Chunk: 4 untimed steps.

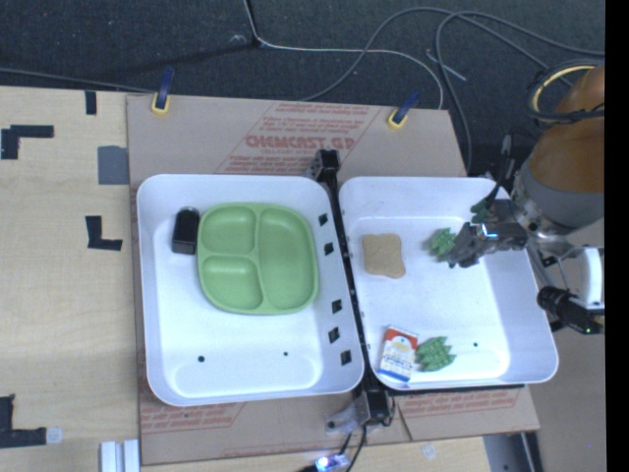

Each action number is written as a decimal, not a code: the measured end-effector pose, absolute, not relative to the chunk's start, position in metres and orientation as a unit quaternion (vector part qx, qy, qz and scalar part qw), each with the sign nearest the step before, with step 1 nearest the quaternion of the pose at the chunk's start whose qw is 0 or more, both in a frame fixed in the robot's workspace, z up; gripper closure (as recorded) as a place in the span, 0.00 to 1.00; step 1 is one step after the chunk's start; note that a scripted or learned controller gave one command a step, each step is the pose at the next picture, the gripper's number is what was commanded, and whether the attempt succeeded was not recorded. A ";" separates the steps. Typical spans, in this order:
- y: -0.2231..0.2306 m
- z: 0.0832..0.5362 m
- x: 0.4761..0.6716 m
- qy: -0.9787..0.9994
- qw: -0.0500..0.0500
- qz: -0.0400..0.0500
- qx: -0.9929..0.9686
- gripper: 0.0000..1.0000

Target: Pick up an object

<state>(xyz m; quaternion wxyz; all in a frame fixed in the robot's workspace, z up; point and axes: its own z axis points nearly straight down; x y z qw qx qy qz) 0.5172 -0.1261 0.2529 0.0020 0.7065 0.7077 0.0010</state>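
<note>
The tool (472, 244) sits low over the upper right part of the right bin (511, 293), at the end of the grey arm (560, 180) that reaches in from the right, and it touches or overlaps a small green leafy piece (441, 242) lying on the bin floor. Whether the tool is clenched on that piece or released cannot be told, because the dark parts blur together at this slant. Just left of the green piece, apart from it, lies a flat tan slab like a slice of bread (383, 255). Near the front wall of the same bin a small red and white carton (397, 353) lies touching a second green leafy piece (433, 353) on its right. Across the black divider (341, 264), the left bin (162, 342) holds a green three-compartment plate (258, 259) with a small black block (185, 231) just beside its left rim. Both bins rest on a brown cardboard sheet (295, 136) on the desk (59, 293).
</note>
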 end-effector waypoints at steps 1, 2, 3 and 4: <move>-0.080 0.254 0.516 0.709 0.000 0.000 0.705 1.00; -0.031 0.238 0.504 0.709 -0.001 -0.001 0.705 1.00; 0.020 0.238 0.491 0.709 -0.001 -0.001 0.705 1.00; 0.078 0.239 0.486 0.710 -0.001 0.000 0.704 1.00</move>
